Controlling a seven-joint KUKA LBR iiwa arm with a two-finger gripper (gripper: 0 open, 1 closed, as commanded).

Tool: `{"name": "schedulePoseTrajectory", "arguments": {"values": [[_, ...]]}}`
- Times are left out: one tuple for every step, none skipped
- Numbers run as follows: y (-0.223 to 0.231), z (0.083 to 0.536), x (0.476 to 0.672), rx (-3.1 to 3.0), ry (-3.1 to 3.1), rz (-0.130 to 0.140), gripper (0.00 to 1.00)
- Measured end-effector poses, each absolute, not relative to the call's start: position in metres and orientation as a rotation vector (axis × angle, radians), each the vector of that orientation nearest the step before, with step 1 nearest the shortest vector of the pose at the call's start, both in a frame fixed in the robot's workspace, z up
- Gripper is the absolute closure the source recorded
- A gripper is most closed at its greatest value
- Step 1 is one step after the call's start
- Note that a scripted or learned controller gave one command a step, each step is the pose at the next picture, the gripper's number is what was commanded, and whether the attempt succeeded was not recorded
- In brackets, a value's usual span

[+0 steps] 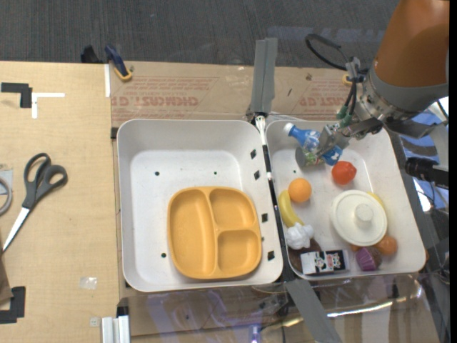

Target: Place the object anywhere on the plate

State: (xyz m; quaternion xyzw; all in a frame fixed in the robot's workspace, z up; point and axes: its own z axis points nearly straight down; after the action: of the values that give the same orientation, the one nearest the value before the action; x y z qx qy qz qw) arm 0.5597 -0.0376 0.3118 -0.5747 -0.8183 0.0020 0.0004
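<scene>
The left bin (136, 191) holds a yellow plate (214, 232). In the right bin (400, 184), upper part, the gripper (323, 148) touches a blue bottle (305, 143); fingers I cannot tell. Scissors (32, 188) lie on the bench (57, 263), left.

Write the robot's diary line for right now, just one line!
stage: reaching in right bin | gripper: low over blue-green object, grasp unclear | yellow plate: in left bin, nothing on it
</scene>
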Motion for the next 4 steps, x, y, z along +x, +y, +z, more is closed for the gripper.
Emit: {"name": "schedulePoseTrajectory", "arguments": {"values": [[0.007,0.237,0.523,-1.887,-2.509,0.005,1.0],[0.074,0.19,0.483,-1.532,-2.741,0.004,1.0],[0.073,0.225,0.478,-1.791,-2.581,0.002,1.0],[0.073,0.225,0.479,-1.792,-2.581,0.002,0.0]]}}
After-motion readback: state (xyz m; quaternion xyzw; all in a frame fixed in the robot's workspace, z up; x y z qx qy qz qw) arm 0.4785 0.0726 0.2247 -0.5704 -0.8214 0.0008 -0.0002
